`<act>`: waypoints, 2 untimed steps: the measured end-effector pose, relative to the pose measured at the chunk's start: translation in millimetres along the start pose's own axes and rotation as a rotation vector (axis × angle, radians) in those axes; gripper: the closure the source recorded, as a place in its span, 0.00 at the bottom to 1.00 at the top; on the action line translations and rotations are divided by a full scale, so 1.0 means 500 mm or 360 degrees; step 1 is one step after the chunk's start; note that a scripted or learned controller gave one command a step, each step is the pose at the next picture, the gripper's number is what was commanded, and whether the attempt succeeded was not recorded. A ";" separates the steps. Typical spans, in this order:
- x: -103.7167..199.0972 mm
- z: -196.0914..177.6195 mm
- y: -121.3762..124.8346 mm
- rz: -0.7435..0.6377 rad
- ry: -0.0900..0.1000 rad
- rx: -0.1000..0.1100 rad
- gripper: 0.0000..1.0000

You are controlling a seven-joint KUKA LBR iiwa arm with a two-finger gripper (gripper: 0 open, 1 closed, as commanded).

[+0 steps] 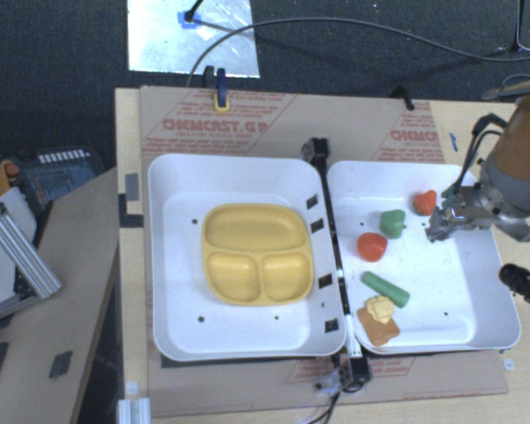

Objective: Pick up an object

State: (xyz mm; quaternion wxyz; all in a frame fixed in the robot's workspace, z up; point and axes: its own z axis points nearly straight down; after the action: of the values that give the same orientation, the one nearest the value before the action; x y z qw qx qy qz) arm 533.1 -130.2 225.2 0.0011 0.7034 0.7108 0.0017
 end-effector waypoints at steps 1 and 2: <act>0.122 -0.009 0.000 -0.0001 0.0003 0.0003 1.00; 0.210 -0.001 0.020 0.0002 0.0001 0.0003 1.00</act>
State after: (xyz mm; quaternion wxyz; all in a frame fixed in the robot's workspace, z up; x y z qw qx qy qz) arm 542.2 -25.3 225.7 0.0002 0.7038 0.7104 0.0013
